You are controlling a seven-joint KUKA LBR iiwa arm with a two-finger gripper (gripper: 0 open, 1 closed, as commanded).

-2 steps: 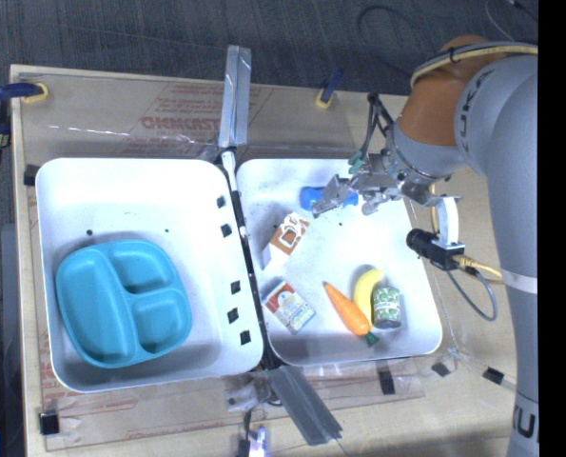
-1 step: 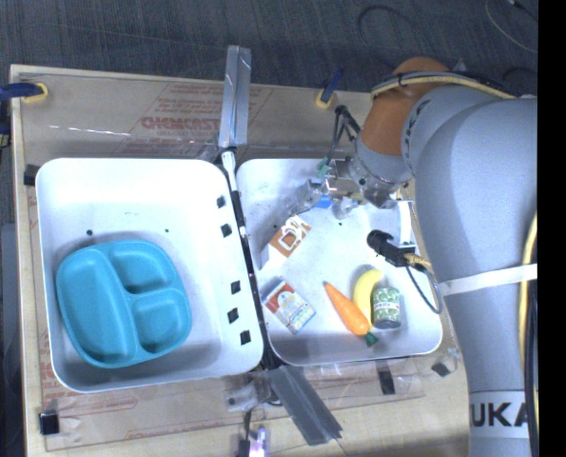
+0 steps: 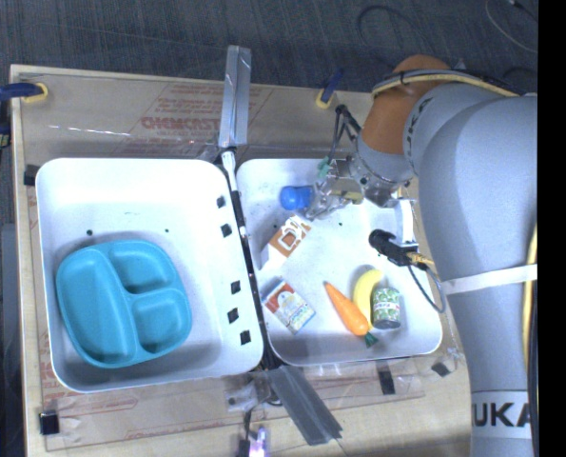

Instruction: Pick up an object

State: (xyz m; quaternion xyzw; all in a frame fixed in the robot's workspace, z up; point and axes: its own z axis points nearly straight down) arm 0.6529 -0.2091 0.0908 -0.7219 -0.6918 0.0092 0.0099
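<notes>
Plainly, the pale wooden worktop (image 3: pixel 121 112) wears a clear glossy sheet with red lettering, and on it sit two shallow white bins with rounded corners, smooth like moulded plastic. From where I stand, the left bin (image 3: pixel 121 171) holds one matte blue tray (image 3: pixel 121 301) with three soft-edged compartments, lying toward its 7 o'clock corner. The right bin (image 3: pixel 344 255) holds six small things. One blue rounded thing (image 3: pixel 295 198) sits at 11 o'clock, too small for me to say whether it is a ball or a cap. One orange-and-white carton (image 3: pixel 287 238) is tilted at 10 o'clock. One flat printed packet (image 3: pixel 289 307) is at 8 o'clock. One tapered orange carrot (image 3: pixel 346 309) with a green tip lies at 6 o'clock. One curved yellow banana (image 3: pixel 363 291) lies at 5 o'clock, just beside the carrot. One small green-labelled can (image 3: pixel 386 307) stands touching the banana at its 3 o'clock side. The big grey arm (image 3: pixel 482 188) reaches in from 3 o'clock and hides the bin's right edge. Its claw (image 3: pixel 325 193) hangs at the bin's 12 o'clock, just beside the blue thing. The claw is a tangle of metal and cable from here, so I cannot tell how far open it is, nor whether it has hold of anything.
</notes>
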